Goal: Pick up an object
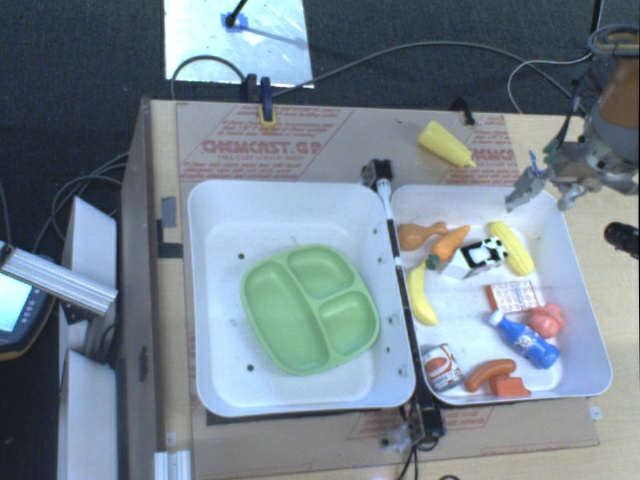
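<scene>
Camera view. Your end effector (546, 184) hung above the far right corner of the right-hand shallow white plastic bin (590, 313); its two grey fingers stood apart, with nothing between them.

Nearest candidate: a short yellow plastic corn cob (510, 247), ribbed, lying in that bin below and slightly left of the end effector, its long axis running from upper left to lower right. Just beside it lay a small black-and-white toy (482, 255).

Further left lay an orange plastic carrot (449, 244) and a curved yellow plastic banana (421, 297), smooth. Toward the near edge lay a blue-and-white bottle (524, 338) and a red-brown sausage (489, 372).

The left-hand white bin (215, 268) held a pale green compartmented plastic tray (309, 309). A yellow wedge-shaped block (445, 144) sat out on the tabletop (300, 143), up and left of the end effector.

You would judge the corn cob the shortest reach.
</scene>
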You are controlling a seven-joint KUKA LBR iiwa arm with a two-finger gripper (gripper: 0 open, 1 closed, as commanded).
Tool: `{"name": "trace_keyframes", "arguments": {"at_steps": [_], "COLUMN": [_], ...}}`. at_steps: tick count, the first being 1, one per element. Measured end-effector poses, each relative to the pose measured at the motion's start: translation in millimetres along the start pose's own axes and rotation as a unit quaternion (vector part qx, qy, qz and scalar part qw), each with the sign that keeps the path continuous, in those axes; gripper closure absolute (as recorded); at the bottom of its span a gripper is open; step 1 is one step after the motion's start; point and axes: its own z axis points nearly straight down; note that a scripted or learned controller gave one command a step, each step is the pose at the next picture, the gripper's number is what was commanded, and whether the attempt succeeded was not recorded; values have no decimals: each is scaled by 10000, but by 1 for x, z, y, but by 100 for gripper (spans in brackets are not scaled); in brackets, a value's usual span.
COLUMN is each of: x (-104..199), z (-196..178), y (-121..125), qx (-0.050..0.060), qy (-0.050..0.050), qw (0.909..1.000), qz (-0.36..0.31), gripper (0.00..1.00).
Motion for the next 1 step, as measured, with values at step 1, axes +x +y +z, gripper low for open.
{"name": "trace_keyframes", "arguments": {"at_steps": [1], "x": [-9], "z": [81], "y": [18], "qx": [14], "qy": [1], "qw": [10000], "qz": [-10], "gripper": [0]}}
